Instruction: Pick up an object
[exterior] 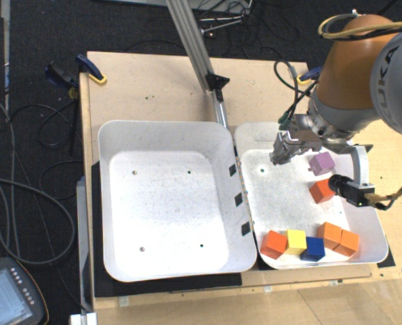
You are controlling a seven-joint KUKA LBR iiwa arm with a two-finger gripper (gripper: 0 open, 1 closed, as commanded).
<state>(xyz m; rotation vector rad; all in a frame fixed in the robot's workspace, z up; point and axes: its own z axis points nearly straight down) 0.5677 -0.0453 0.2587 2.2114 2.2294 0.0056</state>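
- Blocks for picking all lie in the right-hand shallow white bin (255,202). A pale purple cube (322,162) sits in its upper part, and a red-orange cube (320,191) lies just below it, near but apart.
- Along the bin's lower wall runs a row of five: an orange-red cube (274,243), a yellow cube (296,240), a dark blue cube (314,248), and two orange blocks (340,238) touching each other at the right end. The first three stand close together.
- Left-hand shallow white bin (161,198) stands beside the other on the light wooden counter (153,80).
- Grey arm with its orange band (353,53) reaches in from the right. The tool (282,156) hangs over the upper left part of the right bin, just beside the purple cube and to its left.
- Tool state: cannot be told. The tips are dark and seen from above, and nothing is visible between them.
- Step in hand, by judgement: the approach. No block is gripped and none appears lifted.
- Next move calls for choosing a target. The purple cube is nearest and stands free, which should ease a grasp; the tool would need to shift right, centre over it and descend. The crowded lower row looks harder to enter.
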